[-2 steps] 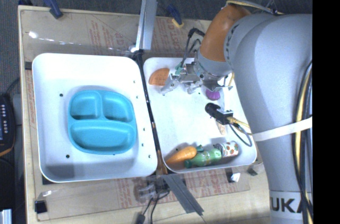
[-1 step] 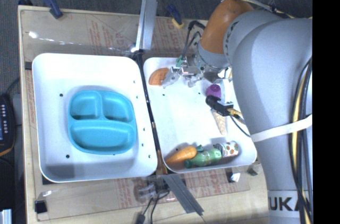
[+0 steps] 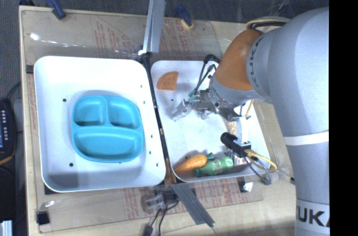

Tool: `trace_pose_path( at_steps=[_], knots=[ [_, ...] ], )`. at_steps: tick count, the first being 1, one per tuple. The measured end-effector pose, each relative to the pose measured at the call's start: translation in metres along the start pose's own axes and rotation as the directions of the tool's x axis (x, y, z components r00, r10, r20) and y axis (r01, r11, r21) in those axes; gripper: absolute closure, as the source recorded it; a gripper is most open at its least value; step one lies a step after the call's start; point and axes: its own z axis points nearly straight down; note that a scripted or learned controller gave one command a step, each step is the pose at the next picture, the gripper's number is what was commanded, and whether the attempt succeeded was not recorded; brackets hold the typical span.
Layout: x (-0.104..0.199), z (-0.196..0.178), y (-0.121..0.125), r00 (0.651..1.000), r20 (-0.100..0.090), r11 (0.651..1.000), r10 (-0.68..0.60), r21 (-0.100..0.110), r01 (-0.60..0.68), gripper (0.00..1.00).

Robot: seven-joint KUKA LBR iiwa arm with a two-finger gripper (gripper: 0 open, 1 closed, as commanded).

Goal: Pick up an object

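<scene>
Where the right bin [image 3: 187, 137] meets its near wall: a carrot [image 3: 191, 162] lies on its side, touching the end of a green bottle [image 3: 221, 165] that also lies flat.
Level with these, to the left: the left bin [image 3: 50, 78] holds a blue divided plate [image 3: 107, 128], flat in its middle.
Mid-bin: the gripper [image 3: 180, 111] is low over the right bin's bare floor, between carrot and orange wedge, touching neither; I cannot tell whether it is released or clenched.
Far wall: the orange wedge [image 3: 167, 81] lies just beside it.
</scene>
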Motion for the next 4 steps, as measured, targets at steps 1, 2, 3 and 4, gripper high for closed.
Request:
trace_pose_path(
  at_steps=[1, 2, 3, 4],
  knots=[
    [-0.007, -0.001, 0.069, 1.0, 0.001, 1.0, 0.0, -0.003, 0.0, 0.0],
    [-0.036, 0.0, -0.023, 1.0, 0.001, 1.0, 0.003, -0.001, -0.003, 0.0],
    [-0.034, -0.001, -0.094, 1.0, 0.001, 1.0, -0.001, -0.006, 0.001, 0.0],
    [-0.034, -0.011, -0.092, 1.0, 0.003, 1.0, -0.006, -0.009, 0.006, 1.0]
  ],
)
